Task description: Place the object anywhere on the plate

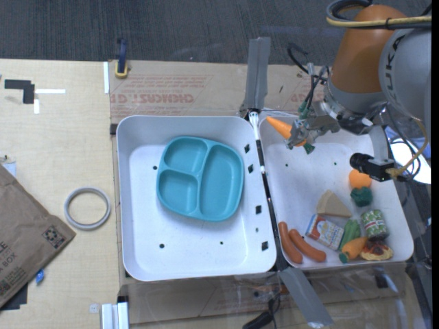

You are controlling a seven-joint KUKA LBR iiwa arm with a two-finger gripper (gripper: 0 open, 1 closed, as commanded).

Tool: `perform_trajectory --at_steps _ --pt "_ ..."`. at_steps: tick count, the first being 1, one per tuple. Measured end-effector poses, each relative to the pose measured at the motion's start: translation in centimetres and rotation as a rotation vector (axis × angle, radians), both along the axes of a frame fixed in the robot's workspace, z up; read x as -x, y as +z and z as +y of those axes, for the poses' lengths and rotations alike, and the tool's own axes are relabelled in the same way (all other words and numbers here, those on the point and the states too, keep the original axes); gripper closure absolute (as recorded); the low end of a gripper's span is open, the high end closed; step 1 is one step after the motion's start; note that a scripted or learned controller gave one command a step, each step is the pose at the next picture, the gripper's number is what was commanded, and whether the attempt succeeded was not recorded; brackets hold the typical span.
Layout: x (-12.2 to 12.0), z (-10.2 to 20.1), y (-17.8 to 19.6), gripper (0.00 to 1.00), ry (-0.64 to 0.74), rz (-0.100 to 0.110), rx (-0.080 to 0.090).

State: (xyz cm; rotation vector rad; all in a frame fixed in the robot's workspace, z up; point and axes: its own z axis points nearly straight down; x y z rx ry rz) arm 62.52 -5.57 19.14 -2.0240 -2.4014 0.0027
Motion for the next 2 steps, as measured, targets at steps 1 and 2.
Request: perform_trajectory --at_steps 1,2 --pt "4.78 9.33 -0.02 1.0 0.139 0.0 0.0" --pt "4.77 9.3 -0.01 0.0 0.139 0.0 0.0"
